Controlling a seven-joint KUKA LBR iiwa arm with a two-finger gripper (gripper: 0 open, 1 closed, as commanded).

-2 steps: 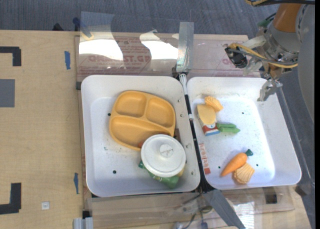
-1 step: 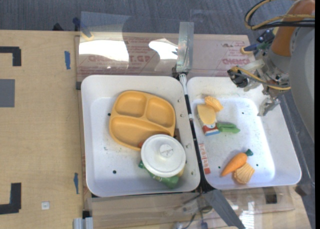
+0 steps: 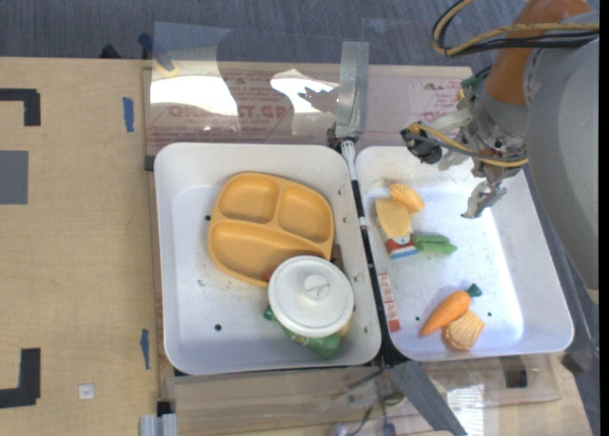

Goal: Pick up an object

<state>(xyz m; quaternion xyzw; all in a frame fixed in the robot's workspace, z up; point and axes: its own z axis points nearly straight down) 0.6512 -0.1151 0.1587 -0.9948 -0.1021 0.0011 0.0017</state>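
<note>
2 white bins sit side by side. The gripper (image 3: 482, 198) hangs over the right bin (image 3: 533, 263), near its far edge; finger state cannot be told. Left of the gripper lie a yellow piece (image 3: 406, 197), a block (image 3: 394, 219) and a green stick (image 3: 433, 246). The carrot (image 3: 445, 311) lies nearer the camera, long axis diagonal, leafy end toward the gripper, touching a tan shell (image 3: 464, 331). The left bin (image 3: 181, 263) holds a divided plate (image 3: 271, 225) and a lidded cup (image 3: 310, 296).

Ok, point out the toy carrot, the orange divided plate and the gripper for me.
toy carrot (image 3: 445, 312), camera view, middle of its orange body
orange divided plate (image 3: 240, 234), camera view, its lower-left compartment
gripper (image 3: 479, 203), camera view, between its fingertips
</note>
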